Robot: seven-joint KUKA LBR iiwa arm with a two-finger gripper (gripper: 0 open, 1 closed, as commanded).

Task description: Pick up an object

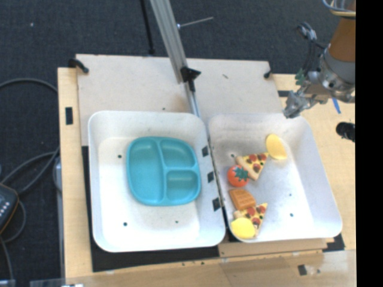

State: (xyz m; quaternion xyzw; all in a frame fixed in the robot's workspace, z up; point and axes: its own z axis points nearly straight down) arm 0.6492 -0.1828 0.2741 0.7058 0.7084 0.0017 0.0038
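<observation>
Lemon (276, 146): lay in right bin (317, 178), upper part, nearest item to gripper (291, 109). Gripper hovered at bin's top rim, up-right of lemon, carrying nothing; grip state: cannot tell. Pizza (254, 164), tomato (237, 176) farther down-left.

One fixed camera looks down at a slant over both my bins (96, 160), far enough to frame the whole bench (137, 82).
</observation>
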